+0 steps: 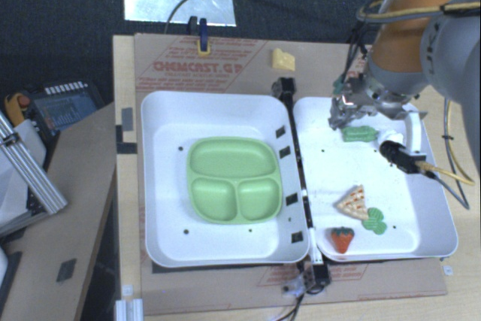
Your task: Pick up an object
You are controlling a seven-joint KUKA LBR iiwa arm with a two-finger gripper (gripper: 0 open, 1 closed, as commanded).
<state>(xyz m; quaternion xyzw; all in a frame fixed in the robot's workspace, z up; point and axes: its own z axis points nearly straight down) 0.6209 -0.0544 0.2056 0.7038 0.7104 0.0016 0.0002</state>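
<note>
White bins sit side by side on the bench. The left bin (161, 162) holds a green divided plate (233, 179) near its centre. The right bin (432, 233) holds a green pickle-like toy (359, 134) near its far edge, a pizza slice (352, 202), a green leafy piece (375, 221) and a strawberry (342, 238) toward its near edge. The gripper (344, 115) hangs just beside the pickle-like toy; whether it grips anything cannot be told.

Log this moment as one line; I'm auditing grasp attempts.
phase: reaching | gripper: low in right bin, beside green toy | held: nothing seen | left bin: green tray
</note>
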